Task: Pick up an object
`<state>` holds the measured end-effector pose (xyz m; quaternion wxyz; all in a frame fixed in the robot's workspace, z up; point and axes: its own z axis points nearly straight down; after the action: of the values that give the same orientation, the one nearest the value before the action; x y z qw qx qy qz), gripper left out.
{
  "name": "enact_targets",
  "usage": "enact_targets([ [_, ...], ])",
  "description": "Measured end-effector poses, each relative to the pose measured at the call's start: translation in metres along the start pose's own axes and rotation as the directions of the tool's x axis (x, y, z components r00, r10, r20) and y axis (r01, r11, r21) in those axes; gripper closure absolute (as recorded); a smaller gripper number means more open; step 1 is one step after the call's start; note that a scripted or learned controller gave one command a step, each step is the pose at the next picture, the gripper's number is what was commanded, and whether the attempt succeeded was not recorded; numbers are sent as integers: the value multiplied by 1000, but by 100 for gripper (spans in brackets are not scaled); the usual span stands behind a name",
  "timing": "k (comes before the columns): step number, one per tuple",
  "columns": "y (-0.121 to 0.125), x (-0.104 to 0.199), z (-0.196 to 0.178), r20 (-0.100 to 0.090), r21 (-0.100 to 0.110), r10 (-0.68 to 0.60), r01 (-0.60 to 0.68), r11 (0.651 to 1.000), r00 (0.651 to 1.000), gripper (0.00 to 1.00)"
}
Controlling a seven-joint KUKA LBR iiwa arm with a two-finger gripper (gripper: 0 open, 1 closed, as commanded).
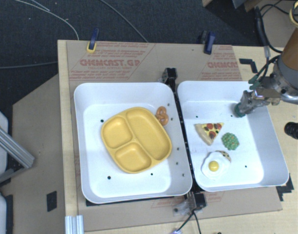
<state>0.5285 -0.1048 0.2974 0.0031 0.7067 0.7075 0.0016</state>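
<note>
My gripper (245,105) hangs low over the far right part of the right bin (270,145). A small dark green round thing (238,112) lies right at its tip, and I cannot tell whether they touch. Closer to the bin's middle lie a toy pizza slice (209,130), a green broccoli piece (230,141) and a fried egg (214,165), all apart from the gripper. In the left bin (85,130) a small brown pretzel (162,115) rests against a yellow divided plate (136,139).
The arm comes in from the right above the right bin's far corner. Blue clamps (92,39) (208,41) hold the cardboard base at the back. A black bracket (170,75) sits between the bins at the far side.
</note>
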Motion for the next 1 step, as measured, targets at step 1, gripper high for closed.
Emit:
enact_targets([
  [1,7,48,8,-3,8,-4,4,1000,1000,100],
])
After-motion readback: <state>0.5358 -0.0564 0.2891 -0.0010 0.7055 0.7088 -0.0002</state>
